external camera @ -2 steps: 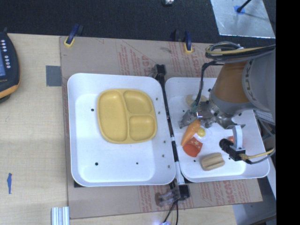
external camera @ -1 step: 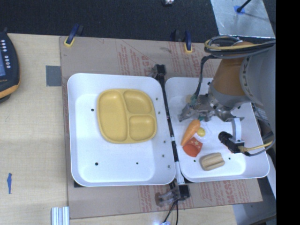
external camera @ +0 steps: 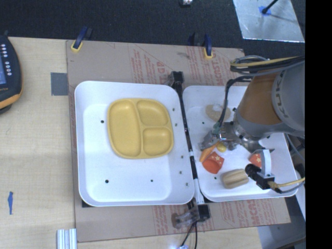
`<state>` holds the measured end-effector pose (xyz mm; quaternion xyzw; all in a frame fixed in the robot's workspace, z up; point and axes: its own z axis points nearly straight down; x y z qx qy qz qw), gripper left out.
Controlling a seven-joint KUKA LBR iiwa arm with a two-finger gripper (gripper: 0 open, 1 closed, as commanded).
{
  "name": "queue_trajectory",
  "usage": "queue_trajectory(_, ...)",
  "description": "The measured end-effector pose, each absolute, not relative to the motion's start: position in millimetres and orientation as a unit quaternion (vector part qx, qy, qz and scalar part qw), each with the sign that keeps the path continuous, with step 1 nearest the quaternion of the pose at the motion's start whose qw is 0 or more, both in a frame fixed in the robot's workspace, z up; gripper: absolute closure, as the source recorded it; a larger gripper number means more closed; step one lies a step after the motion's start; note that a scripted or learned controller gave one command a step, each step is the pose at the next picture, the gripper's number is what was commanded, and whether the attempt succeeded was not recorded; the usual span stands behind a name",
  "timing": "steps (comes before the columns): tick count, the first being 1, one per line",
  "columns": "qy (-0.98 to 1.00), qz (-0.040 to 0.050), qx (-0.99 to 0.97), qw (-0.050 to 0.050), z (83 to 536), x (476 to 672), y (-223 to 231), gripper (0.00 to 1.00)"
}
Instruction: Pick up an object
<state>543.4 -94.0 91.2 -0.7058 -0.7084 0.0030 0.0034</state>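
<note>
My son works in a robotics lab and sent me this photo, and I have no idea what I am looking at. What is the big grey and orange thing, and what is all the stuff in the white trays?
The picture comes from one camera fixed above a bench, looking down at a slant. The grey and orange thing is a robot arm reaching in from the right. Its gripper, a two-finger hand, hangs low in the right white bin; I cannot tell whether it holds anything.

The right white bin holds small toy-like items: a red-orange piece, a tan bread-shaped piece, a small yellow piece and a pale item near the arm. The left white bin holds a yellow divided plate. The arm's job is to pick up one object.
</note>
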Motion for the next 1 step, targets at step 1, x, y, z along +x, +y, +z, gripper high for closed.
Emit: queue_trajectory(1,-0.708,0.0006,-0.706,0.0,104.4,547.5,-95.7,1.0)
